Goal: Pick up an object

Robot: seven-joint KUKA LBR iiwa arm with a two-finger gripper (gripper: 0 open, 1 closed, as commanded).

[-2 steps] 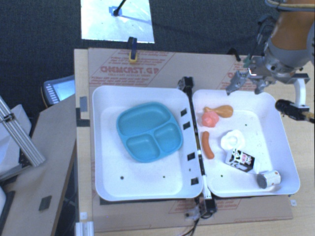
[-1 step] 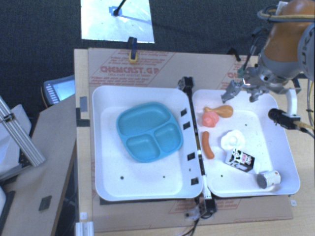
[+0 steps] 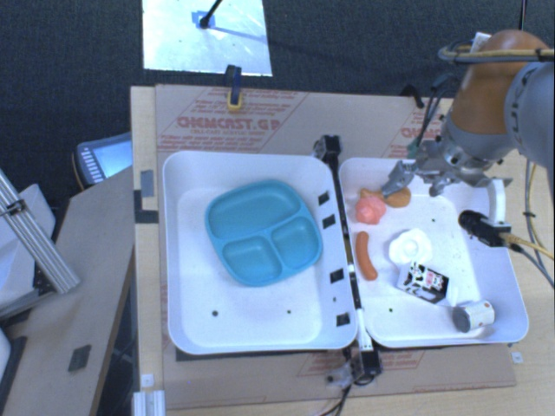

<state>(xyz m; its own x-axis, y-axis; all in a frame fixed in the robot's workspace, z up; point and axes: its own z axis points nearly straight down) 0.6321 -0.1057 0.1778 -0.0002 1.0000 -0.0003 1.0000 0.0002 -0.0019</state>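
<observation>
Two bins | fingers (image 3: pixel 422 180) spread, over bun (image 3: pixel 398 198) | pink toy (image 3: pixel 370 208), sausage (image 3: pixel 366 256) adjacent

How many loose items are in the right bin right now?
6: a pink toy and an orange lump at the back-left, a sausage along the divider, a white egg mid-bin, a black-and-white carton and a grey cup in front. The arm may hide others.
</observation>
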